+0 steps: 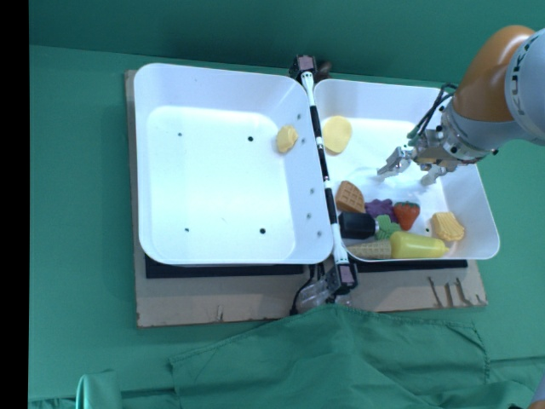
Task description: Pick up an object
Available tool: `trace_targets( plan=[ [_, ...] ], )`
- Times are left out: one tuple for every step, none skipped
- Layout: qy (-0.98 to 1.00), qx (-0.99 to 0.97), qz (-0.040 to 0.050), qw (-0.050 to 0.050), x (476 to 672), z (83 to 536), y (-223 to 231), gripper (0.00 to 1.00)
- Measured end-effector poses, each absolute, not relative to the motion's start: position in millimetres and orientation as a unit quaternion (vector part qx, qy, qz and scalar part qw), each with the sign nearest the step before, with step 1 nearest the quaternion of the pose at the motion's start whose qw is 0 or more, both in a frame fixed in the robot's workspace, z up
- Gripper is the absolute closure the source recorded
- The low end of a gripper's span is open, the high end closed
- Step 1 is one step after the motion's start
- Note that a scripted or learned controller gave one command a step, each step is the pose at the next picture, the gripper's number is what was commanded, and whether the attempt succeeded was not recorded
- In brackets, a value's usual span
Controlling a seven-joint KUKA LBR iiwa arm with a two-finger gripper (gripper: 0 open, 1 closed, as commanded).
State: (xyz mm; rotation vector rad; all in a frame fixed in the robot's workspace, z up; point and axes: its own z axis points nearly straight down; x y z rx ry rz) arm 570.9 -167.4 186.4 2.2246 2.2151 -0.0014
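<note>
Two shallow white bins side by side on a brown board over green cloth. Left bin (170,92): one item, a small yellow piece (287,139) lying by the right wall, toward the far side. Right bin (477,237): eight items. One pale yellow chip (337,134) at the far left corner, alone. Seven more bunched along the near side, left to right: an orange waffle-like piece (350,197), a dark aubergine (358,225), a pale corn cob (371,250) against the near wall, a purple piece (380,206), a green piece (388,226), a red strawberry (406,215), a long yellow-green fruit (417,245), and an orange-yellow block (447,227) farthest right. One gripper (415,168) over the right bin's far right part, fingers spread apart, nothing between them. Strawberry and block nearest, lying on the near side of the fingertips, apart from them.
</note>
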Motion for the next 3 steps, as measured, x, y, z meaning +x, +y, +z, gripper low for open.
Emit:
trace_targets(
  plan=[
    [0.704,0.710,0.0023,0.007,573.2,203,-170,1.00],
    [0.706,0.708,0.0029,0.006,572.3,269,-168,1.00],
    [0.706,0.708,0.0029,0.006,578.9,335,-170,1.00]
  ],
)
